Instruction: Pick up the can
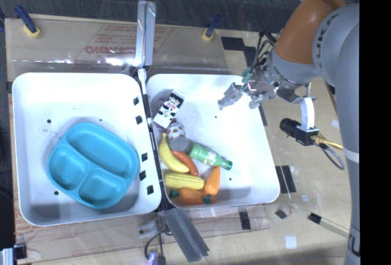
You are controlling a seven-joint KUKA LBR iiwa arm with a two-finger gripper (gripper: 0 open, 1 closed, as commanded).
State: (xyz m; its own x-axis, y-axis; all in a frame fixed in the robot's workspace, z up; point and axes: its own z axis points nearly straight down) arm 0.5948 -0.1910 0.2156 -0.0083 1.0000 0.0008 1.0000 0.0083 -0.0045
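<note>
While the toys are lying in a heap at the near left corner of the right bin (256, 154), the can (176, 138) is sitting half buried there, and only its grey top is showing. A banana (170, 156), a green bottle (209, 157), corn (183, 181) and a carrot (212, 180) are crowding it. A small black and white box (167, 108) is lying by the left wall. The gripper (232, 96) is hanging over the far right part, where bare floor is giving room; its claw is too blurry to read. A blue tray (93, 163) is resting in the left bin (24, 135).
</note>
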